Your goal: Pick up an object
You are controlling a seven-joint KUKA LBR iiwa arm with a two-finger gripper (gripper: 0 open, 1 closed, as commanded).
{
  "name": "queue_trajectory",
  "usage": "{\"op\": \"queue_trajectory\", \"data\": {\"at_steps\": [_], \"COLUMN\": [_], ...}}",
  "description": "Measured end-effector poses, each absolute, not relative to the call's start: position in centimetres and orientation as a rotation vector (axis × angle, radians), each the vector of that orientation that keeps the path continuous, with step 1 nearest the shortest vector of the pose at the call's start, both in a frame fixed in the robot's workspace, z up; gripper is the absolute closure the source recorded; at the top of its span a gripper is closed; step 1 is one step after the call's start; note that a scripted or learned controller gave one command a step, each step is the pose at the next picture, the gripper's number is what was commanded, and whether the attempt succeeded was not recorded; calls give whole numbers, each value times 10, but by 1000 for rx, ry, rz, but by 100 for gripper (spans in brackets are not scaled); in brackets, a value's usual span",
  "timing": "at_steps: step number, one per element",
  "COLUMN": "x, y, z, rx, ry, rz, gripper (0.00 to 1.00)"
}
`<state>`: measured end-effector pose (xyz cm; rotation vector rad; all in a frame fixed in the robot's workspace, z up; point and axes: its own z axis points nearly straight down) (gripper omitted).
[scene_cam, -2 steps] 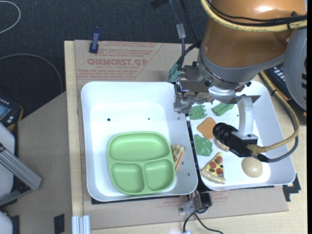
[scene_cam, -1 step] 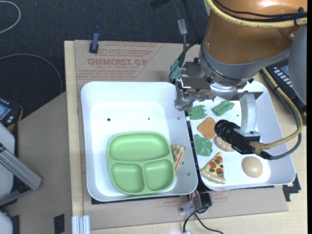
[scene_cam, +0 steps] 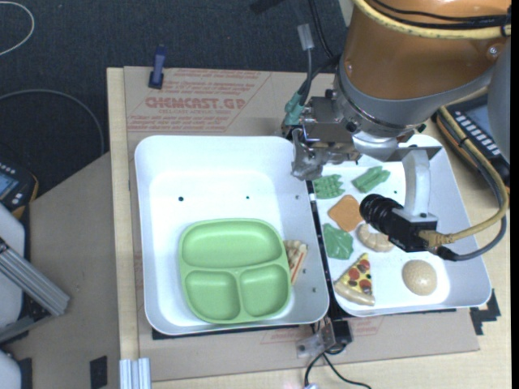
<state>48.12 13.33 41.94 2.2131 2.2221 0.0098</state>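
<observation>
Hand [scene_cam: 310,162] low over right bin's [scene_cam: 466,286] far-left corner, just above green toy [scene_cam: 328,187]. Can't tell hand state. Nothing visibly held; pick not done, grasp and lift remain.

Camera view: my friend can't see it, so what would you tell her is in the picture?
A robot arm's gripper hangs over the right white bin of toy food, including a pizza slice and a bun. A green divided plate sits in the left bin.
</observation>
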Motion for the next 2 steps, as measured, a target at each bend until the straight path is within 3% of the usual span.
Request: {"op": "queue_trajectory", "data": {"at_steps": [1,2], "x": [482,478], "y": [134,97], "z": [430,315], "rx": [2210,2233], "ry": [2222,2219], "rz": [12,-19], "gripper": [100,100]}}
